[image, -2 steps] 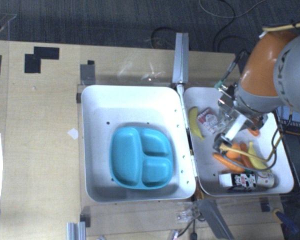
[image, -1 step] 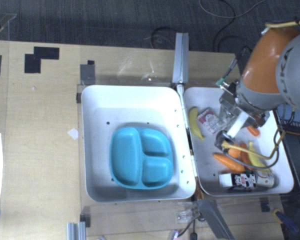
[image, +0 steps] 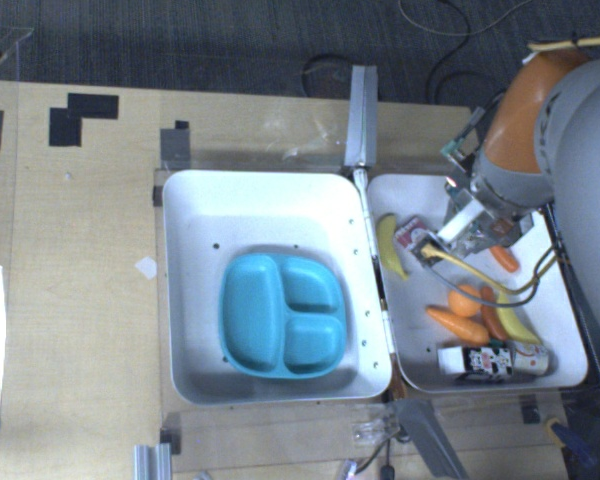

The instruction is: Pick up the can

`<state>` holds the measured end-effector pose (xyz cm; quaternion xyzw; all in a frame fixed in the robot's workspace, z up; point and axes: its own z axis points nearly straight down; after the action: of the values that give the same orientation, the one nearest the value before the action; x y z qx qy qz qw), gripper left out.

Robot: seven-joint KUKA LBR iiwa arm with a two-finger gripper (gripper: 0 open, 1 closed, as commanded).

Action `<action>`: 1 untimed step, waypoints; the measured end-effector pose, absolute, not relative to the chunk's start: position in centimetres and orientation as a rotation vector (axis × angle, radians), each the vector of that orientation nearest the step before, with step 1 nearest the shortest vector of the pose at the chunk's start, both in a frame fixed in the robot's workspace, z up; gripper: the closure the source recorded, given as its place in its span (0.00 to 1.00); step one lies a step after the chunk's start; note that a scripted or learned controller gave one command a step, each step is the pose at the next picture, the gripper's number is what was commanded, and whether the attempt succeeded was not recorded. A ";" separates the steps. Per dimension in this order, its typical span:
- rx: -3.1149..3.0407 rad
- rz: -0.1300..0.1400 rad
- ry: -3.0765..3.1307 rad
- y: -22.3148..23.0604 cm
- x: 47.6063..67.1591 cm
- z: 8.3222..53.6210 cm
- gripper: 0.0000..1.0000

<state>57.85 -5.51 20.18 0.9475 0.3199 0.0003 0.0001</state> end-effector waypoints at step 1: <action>3.028 0.008 0.828 -11.3 64.6 28.5 1.00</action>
<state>64.57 -11.32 28.51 0.9646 0.2637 0.0025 0.0013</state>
